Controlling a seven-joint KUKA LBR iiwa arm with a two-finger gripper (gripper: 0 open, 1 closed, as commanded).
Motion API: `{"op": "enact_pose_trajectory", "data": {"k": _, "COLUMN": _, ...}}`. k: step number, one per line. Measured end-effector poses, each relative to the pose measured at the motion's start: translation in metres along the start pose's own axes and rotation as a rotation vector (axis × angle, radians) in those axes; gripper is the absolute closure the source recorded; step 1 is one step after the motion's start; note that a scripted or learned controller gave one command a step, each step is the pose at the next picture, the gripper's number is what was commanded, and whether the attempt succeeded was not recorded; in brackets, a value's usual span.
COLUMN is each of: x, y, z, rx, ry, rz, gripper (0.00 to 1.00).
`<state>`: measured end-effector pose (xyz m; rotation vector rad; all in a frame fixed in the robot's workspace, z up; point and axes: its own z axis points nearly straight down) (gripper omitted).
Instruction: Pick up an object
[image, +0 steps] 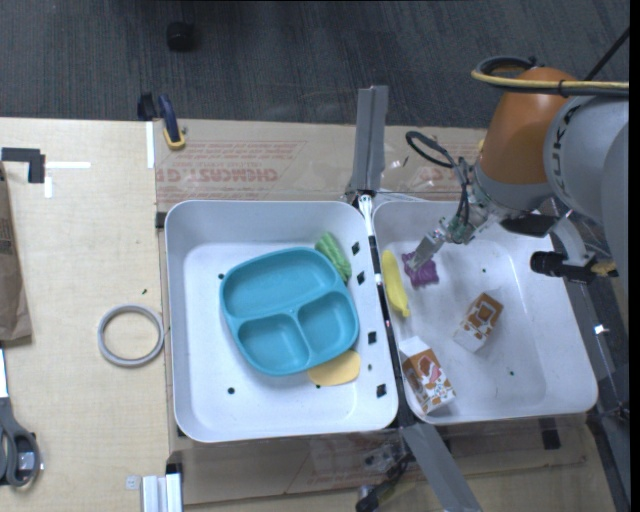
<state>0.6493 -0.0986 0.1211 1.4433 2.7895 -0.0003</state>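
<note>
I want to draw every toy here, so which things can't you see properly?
- Green thing, camera view: partly under the blue plate.
- Yellow thing: mostly tucked under the plate's lower edge.
- Purple thing: too small and blurred to name; the gripper covers its top.
- Scissors: cut off by the left edge.

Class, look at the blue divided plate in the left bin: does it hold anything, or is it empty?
Empty. The blue divided plate shows bare blue in all three compartments; the green item and yellow item lie beside its rim, outside it.
</note>
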Motion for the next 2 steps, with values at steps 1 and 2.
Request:
{"op": "enact_pose_trajectory", "data": {"k": 1, "x": 0.005, "y": -0.009, "z": 0.030, "rx": 0.003, "ry": 0.000, "rz": 0.460, "gripper": 0.00}}
{"op": "enact_pose_trajectory", "data": {"k": 2, "x": 0.004, "y": -0.009, "z": 0.019, "rx": 0.001, "ry": -0.003, "rz": 0.456, "gripper": 1.00}}
